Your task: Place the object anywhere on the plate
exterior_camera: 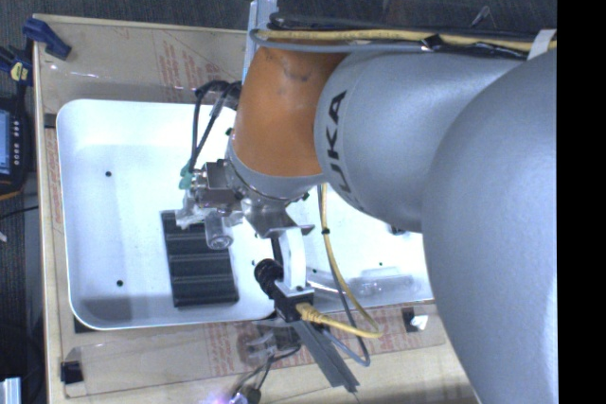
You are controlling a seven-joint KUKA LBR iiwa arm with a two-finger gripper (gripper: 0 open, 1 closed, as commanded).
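You are looking down on the left white bin (pixel 90 203), and the grey arm (pixel 445 166) with its orange band (pixel 279 114) is covering most of the right side of the view, reaching across the divide between the two bins. The gripper (pixel 210 213) is hanging over the left bin, close above the near end of a dark ribbed rectangular object (pixel 201 268) that is lying flat on the bin floor toward the bin's lower edge. You are seeing metal wrist hardware and black cables (pixel 201 118) crowding the tool, so the state of the gripper cannot be told, and nothing is showing between it and the object that would confirm a grasp; the object is appearing to rest on the bin floor. A yellow cable (pixel 333 274) is running down from the arm past the bin's lower rim. In the right bin (pixel 379 251), which the arm is largely hiding, a clear, bottle-like item (pixel 383 283) is lying near the lower edge. A blue clamp (pixel 45 37) is sitting at the upper left corner of the bench (pixel 142 52). Which thing is the plate cannot be told from this view.
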